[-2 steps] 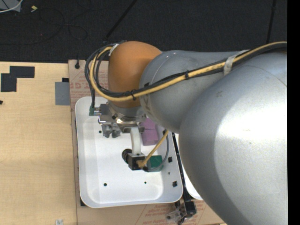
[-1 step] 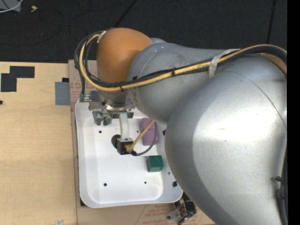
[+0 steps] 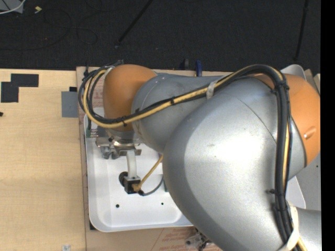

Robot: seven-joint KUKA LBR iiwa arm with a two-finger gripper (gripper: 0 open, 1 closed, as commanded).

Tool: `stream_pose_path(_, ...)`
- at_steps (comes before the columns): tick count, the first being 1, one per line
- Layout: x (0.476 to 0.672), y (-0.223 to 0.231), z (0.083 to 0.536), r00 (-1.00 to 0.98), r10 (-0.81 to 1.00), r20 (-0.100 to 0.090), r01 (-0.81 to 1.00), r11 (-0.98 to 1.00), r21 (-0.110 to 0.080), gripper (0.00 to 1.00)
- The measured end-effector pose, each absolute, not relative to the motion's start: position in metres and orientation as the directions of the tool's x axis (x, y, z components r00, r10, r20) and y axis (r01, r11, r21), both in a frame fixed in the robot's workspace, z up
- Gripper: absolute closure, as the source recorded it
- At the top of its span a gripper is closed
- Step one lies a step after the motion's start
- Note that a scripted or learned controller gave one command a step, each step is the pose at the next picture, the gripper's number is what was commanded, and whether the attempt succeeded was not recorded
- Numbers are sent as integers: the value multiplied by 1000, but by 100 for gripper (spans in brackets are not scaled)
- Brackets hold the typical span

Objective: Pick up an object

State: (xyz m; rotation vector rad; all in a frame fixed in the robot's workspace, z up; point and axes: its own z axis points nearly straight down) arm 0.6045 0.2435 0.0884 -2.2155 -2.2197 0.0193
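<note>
My gripper [image 3: 118,151] hangs low over the far left part of the left white bin [image 3: 125,213], under the orange band of the wrist [image 3: 123,90]. The big grey arm [image 3: 225,156] reaches in from the right and hides most of both bins. The bare white floor of the bin lies in front of the gripper. I see nothing held.
A pale wooden bench top [image 3: 42,166] runs along the bin's left side, with dark grey patches [image 3: 68,103] on it. The bin's left rim [image 3: 87,182] stands close to the gripper. Dark floor with cables lies beyond the bench.
</note>
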Motion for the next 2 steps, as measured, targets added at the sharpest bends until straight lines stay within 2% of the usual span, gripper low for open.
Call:
stream_pose_path(1,617,245,114,-4,1000,-1,1000,4,-2,100)
stream_pose_path(2,645,245,159,-5,1000,1,1000,5,2,100)
